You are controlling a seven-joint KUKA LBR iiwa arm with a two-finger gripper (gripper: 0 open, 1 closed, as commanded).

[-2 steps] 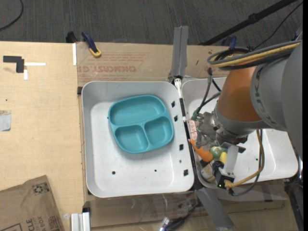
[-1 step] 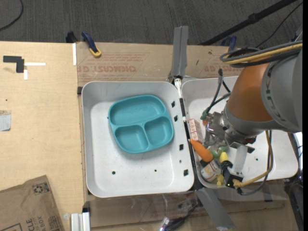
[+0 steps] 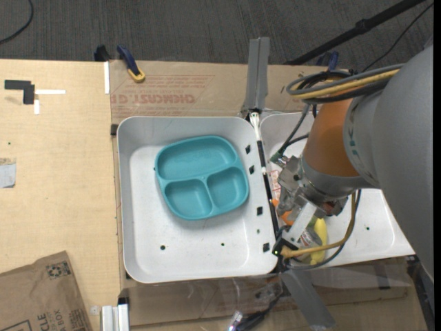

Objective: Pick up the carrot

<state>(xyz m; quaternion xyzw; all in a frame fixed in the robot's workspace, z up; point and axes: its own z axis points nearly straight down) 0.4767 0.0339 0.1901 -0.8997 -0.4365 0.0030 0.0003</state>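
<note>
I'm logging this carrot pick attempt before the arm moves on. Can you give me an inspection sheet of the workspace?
Surface: two white bins, left bin and right bin, on a wooden bench.
Job's things: small orange bit by the claw, possibly the carrot; cannot confirm.
Clutter: teal divided plate in left bin; yellow item in right bin.
Claw: low over right bin, fingers unclear.
Cables: bundle on arm.
Surroundings: cardboard, dark carpet.

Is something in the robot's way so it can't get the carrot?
Nothing visible sits between them. The gripper is down in the right bin, by its left wall. A small orange bit, probably the carrot, peeks out beside it. A yellow thing lies close, just to the side. The arm hides the rest.
</note>
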